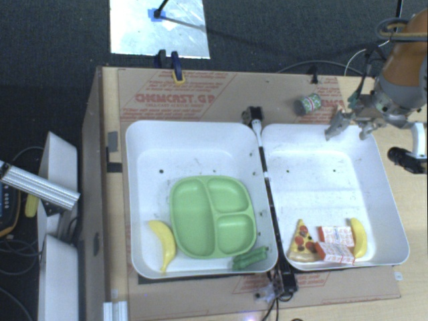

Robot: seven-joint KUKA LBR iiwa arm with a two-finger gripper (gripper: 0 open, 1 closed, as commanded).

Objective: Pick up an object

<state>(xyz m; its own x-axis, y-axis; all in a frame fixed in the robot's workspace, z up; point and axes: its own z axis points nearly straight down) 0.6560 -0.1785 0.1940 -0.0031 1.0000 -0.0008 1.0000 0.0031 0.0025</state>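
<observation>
Look first at the right bin [374,179]: its contents crowd along the near wall. A pizza slice [302,241] lies at the left of that cluster, with its point away from you toward the bin's far side and its crust against the near wall. Just beside it sits a red-and-white carton [336,242], long axis running left to right, and a small banana [359,237] touches the carton's right end, its length running roughly near to far with a slight curve. These three pack tightly, so each one crowds its neighbour.

In the left bin [187,139] you have a green divided plate [214,216] lying flat, a second banana [163,243] just beside its left edge, curving along the near-left corner, and a green pod-like item [249,258] lying close to the plate's near-right corner, long axis left to right.

Outside the bins, a small green can [309,103] lies tipped on the cardboard beyond the right bin.

The gripper [350,125] hangs over the far rim of the right bin, well apart from the cluster. Its two fingers [334,126] stand spread with nothing between them.
</observation>
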